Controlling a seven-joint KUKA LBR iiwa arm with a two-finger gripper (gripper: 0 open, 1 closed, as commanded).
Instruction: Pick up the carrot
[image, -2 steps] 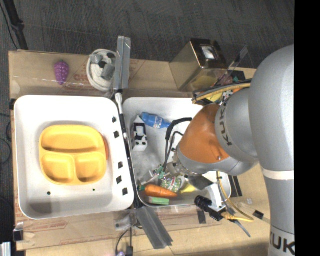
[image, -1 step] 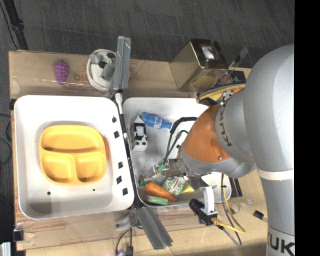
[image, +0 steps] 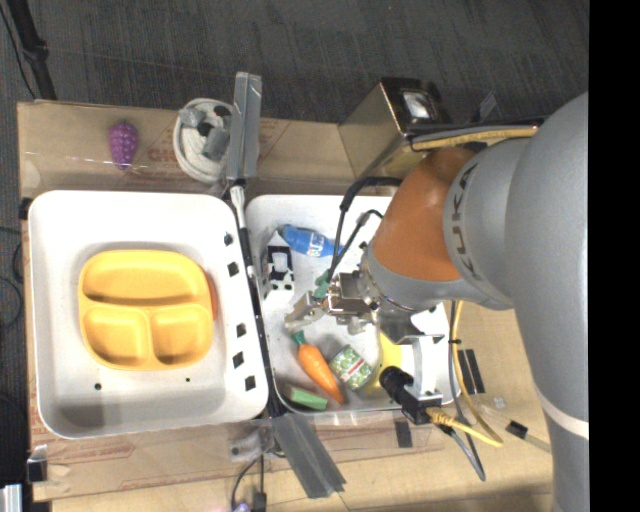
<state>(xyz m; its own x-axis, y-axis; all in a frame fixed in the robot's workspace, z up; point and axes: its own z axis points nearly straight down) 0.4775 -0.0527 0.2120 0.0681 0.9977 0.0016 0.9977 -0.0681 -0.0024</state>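
Green piece (image: 308, 400): it lies flat along the near wall of the right bin (image: 268, 218), just beside the carrot's tip.
Carrot (image: 321, 371): orange, it rests on the floor of the right bin in the near half. It lies at a slant, with the pointed end toward the near wall and the green top toward my hand.
Patterned item (image: 351, 366): green and white, it sits just beside the carrot on the side my arm comes from.
Yellow thing (image: 389, 353): it sits next to the patterned item and is partly covered by my wrist.
Hand (image: 300, 318): it hangs over the middle of the right bin, just beyond the carrot's green top. I cannot tell whether it is released or clenched, or whether it touches the carrot.
Black-and-white item (image: 278, 267): it sits farther back, near the wall shared with the left bin (image: 60, 240).
Blue bottle (image: 306, 240): it lies on its side in the far part of the right bin.
Yellow divided tray (image: 148, 307): it sits in the middle of the left bin.
Purple grapes (image: 123, 143): they sit on the table (image: 70, 125) beyond the left bin.
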